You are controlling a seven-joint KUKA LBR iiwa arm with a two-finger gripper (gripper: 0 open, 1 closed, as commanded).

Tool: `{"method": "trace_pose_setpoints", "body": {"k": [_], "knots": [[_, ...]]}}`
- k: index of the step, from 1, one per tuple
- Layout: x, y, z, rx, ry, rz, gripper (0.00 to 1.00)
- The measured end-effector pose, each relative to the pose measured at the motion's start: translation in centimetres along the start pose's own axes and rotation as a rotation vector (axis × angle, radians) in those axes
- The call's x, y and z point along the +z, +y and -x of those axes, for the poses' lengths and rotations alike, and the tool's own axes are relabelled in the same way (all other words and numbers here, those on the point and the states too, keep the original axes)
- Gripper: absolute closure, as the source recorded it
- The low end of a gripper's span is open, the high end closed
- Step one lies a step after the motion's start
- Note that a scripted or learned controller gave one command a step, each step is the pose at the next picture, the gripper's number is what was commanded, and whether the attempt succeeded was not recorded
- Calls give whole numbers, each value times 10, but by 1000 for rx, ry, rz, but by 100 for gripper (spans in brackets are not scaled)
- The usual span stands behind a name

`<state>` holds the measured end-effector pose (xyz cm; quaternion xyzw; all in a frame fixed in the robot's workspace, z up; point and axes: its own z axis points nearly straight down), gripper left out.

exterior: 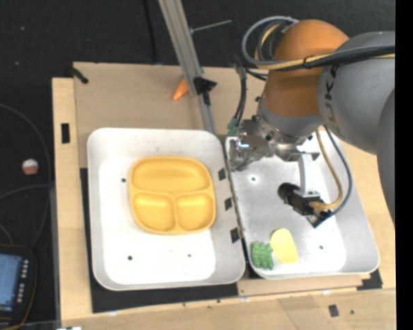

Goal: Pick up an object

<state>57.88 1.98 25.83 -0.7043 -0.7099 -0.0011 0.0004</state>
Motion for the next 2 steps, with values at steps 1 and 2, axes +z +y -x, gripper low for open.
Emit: {"method": "trace_pose_setpoints", "body": {"k": [1, 2], "knots": [[-5, -23, -52, -1, 0, -1, 100], [-4, -22, -49, 6, 0, 0, 0]]}}
